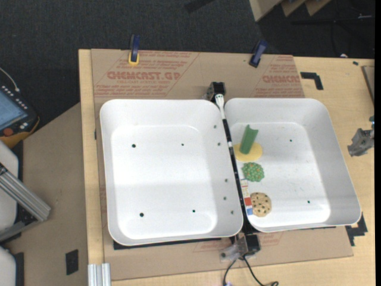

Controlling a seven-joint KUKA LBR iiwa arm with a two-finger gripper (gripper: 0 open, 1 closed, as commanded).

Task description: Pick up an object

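**All four objects lie left of the gripper, along the right bin's left wall**

Gripper [361, 140] sits at the view's right edge, just outside the right rim of the right bin [333, 159]. Only a grey bit of it is visible; cannot tell how its claw stands.

Candidates for picking lie well apart from it, to its left, across the bin's bare floor. They form a line running far to near beside the divider.

Count:
- one green block [249, 138], long axis roughly far–near, slightly tilted, its near end resting on
- one yellow piece [250, 152]
- one green bumpy ball [254, 172], broccoli-like
- one cookie [260, 204], nearest the viewer

Left bin [119, 159]: one. Bins total: two.

Judgement: any reach must travel leftward across the bin.
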